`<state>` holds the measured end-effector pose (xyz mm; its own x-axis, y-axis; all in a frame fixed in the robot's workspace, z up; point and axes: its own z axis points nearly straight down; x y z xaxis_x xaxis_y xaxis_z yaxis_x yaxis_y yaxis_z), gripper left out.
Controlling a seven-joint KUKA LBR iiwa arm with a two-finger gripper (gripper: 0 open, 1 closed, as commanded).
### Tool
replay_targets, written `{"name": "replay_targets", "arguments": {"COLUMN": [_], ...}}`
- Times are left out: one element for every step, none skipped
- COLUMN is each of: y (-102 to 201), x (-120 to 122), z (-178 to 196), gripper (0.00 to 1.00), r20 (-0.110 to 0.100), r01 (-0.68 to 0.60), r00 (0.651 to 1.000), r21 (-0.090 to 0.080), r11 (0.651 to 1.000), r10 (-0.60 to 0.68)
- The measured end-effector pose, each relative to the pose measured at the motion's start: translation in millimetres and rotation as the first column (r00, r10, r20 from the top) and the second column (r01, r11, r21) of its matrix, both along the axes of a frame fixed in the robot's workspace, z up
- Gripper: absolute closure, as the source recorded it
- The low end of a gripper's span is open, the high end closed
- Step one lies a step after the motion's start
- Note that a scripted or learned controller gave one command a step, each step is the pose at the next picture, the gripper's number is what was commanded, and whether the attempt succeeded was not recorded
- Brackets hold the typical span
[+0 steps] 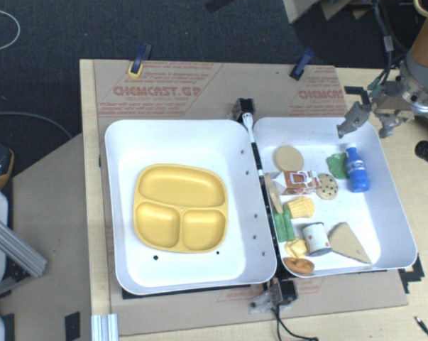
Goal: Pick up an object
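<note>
- gripper (pixel 370 116) hangs over the right bin's (pixel 398 212) top edge, fingers spread, holding nothing
- closest grab: blue bottle (pixel 355 169), just below it, long axis running roughly up-down in frame

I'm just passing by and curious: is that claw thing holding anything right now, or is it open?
Gripper: above the top right corner of the right bin, with nothing seen between its fingers; open or shut cannot be told.

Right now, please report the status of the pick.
End effector above right white bin's far edge, nothing held. Blue plastic bottle lies nearest. Green item touches it.
</note>
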<state>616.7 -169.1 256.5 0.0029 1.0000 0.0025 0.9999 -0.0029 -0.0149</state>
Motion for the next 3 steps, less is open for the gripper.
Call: {"name": "replay_targets", "arguments": {"y": [1, 3, -7], "x": [2, -4, -6], "z": [9, -53, -104], "gripper": [0.00, 0.00, 0.00], "r20": [0.014, 0.008, 0.008], "r01": [-0.003, -0.003, -0.002], "r00": [1.000, 1.000, 1.000], "r21": [-0.002, -0.001, -0.001], "r11": [1.000, 1.000, 1.000], "r10": [0.003, 0.003, 0.002]}}
